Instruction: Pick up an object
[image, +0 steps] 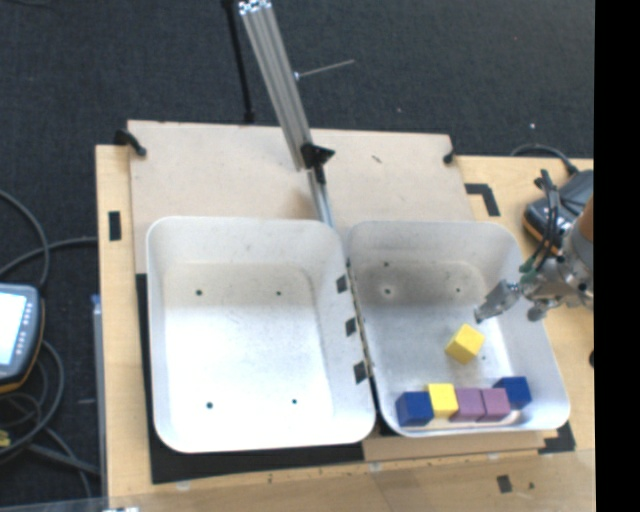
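The gripper (512, 302) reaches in over the right bin's (420, 240) right rim with its fingers spread apart and nothing between them, poised just up and to the right of a lone yellow cube (465, 343) that sits tilted on the bin floor with open floor on every side. Along the near wall of that bin runs a tight row: a blue cube (413, 408), a yellow block (443, 400), two purple blocks (483, 403) and another blue block (514, 390) crowded against the rim. The left bin (170, 300) lies alongside, its edge touching the right bin's.
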